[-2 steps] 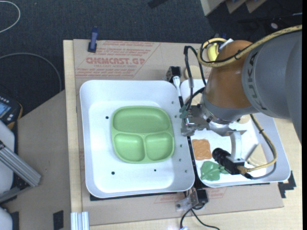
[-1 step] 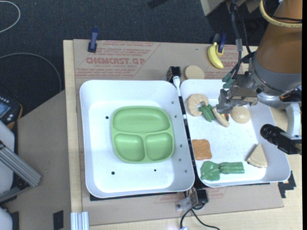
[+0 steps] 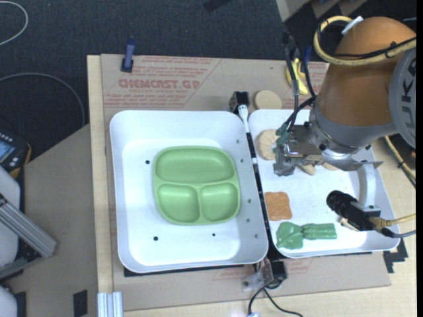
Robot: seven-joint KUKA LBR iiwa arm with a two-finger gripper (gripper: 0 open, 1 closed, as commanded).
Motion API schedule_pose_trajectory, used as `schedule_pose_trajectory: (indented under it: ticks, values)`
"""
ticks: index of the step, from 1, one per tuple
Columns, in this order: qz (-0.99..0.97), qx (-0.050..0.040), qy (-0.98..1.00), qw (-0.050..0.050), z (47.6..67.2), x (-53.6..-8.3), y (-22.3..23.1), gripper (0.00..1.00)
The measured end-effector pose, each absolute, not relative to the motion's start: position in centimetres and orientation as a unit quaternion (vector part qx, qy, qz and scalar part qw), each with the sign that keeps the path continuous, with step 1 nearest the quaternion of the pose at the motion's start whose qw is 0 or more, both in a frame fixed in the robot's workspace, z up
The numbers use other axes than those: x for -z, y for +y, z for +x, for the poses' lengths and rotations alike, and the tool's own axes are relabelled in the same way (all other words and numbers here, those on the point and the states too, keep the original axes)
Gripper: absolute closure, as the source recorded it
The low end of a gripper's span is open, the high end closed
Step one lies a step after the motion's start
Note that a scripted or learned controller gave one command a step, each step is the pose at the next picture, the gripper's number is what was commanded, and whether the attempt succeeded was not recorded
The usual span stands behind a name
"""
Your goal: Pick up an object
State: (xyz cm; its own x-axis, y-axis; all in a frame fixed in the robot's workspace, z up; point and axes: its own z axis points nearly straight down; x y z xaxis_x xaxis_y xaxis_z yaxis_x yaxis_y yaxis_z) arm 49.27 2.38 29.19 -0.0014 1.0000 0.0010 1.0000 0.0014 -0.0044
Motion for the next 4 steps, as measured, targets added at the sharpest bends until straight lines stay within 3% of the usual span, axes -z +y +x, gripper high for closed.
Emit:
schedule_pose_trajectory:
  ticks: [1,2,3,4]
  values:
    - [-0.707,-0.0013,-0.707,0.002,52.1,-20.5,3.1,1.0]
    - [-0.706,0.0068,-0.709,-0.005,47.9,-42.2,4.7,1.0]
    - [-0.709,-0.0025,-0.706,0.002,51.7,-33.4,1.4,1.0]
    - [-0.708,0.0018,-0.706,-0.003,47.9,-46.0,-3.9,1.0]
